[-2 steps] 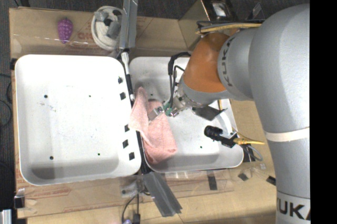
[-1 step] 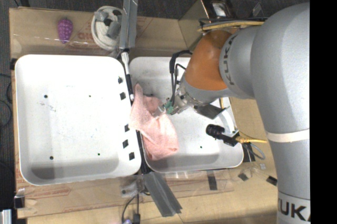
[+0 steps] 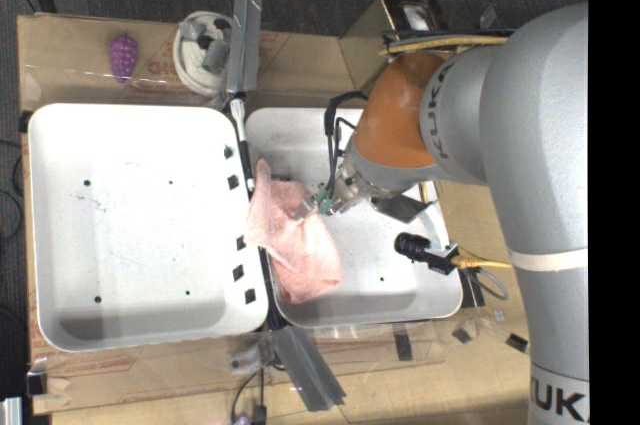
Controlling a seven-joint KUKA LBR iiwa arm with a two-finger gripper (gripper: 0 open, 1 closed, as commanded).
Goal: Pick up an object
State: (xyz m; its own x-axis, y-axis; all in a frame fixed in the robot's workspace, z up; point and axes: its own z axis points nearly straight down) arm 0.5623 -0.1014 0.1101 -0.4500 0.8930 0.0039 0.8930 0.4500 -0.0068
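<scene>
A crumpled pink cloth [image 3: 292, 238] lies against the left wall of the right bin [image 3: 400, 298], draped partly up onto the divider. My gripper [image 3: 325, 203] is low in that bin, at the cloth's upper right edge, with something small and greenish at its tip. The grey arm and its orange band reach in from the right and hide much of the bin's far half.
The left bin [image 3: 130, 223] sits beside the right one. Behind the bins on the brown bench lie a purple grape-like object [image 3: 123, 56] and a white coil [image 3: 203, 48] with a grey bar [image 3: 243, 38] next to it.
</scene>
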